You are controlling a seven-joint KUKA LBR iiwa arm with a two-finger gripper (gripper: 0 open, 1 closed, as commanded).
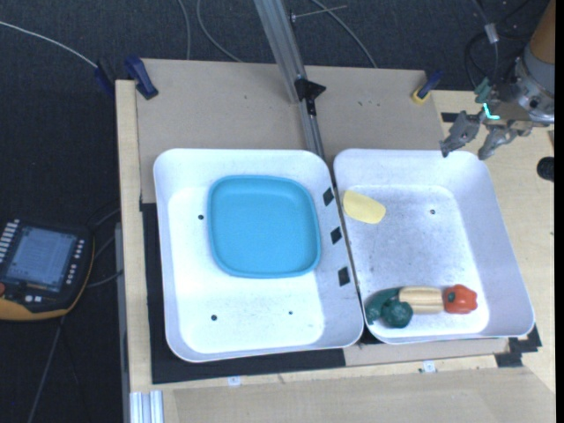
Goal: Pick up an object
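Observation:
My gripper [471,144] hangs above the far right corner of the right bin [493,201], its two fingers spread open with nothing between them. Inside that bin a flat yellow piece [363,207] lies near the far left corner. Along the near wall sit a dark green object [389,310], a tan cylinder [421,300] and a red object [459,299], lined up and touching one another. All are well away from the gripper.
The left bin [181,263] holds a blue square plate [263,226]. A metal pole [282,33] slants in from the top to the gap between the bins. Blue clamps [141,77] and a yellow clamp [428,85] grip the board's far edge.

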